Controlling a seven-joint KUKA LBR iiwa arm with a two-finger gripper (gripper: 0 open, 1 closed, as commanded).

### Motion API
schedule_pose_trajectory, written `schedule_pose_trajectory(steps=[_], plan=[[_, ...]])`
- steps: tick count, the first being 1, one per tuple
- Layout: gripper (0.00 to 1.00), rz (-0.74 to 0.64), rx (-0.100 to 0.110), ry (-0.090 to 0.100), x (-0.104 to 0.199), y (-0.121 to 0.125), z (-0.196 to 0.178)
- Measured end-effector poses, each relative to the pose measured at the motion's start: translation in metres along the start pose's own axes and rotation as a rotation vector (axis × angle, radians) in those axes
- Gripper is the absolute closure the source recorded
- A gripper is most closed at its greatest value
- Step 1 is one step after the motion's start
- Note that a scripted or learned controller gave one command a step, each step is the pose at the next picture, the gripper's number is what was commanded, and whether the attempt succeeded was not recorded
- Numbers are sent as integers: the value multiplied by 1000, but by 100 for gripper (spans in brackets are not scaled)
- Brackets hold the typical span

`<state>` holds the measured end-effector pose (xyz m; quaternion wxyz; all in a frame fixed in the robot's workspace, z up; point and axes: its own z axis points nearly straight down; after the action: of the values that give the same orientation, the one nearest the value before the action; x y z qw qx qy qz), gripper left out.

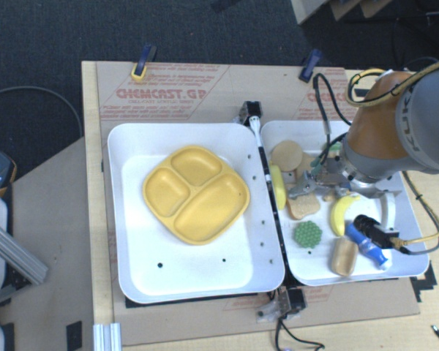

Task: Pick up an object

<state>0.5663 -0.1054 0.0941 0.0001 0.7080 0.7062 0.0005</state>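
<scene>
The left bin (124, 218) contains a yellow divided plate (196, 194). The arm (395, 123) extends over the right bin (395, 273). The gripper (304, 189) sits low, directly above a tan bread-like piece (304, 208). Its opening and any grasp cannot be determined. A green ball (307, 234) lies just beside the piece.

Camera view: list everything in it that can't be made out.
1. Right bin: its far-right part is covered by the arm.
2. Yellow object: its upper edge runs under the arm's wrist, so its full shape is unclear.
3. Gripper: small and crowded among the items; whether it grips anything cannot be told.
4. Blue object: too small to identify.
</scene>
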Motion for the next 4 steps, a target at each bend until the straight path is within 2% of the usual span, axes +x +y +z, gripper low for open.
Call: schedule_pose_trajectory(steps=[1,2,3,4], plan=[[100,0,-11,-1,0,3,-15],[100,-3,-2,-2,-2,-2,-58],[100,-4,-5,-2,0,-7,-120],[100,-4,-4,-2,0,-6,-132]])
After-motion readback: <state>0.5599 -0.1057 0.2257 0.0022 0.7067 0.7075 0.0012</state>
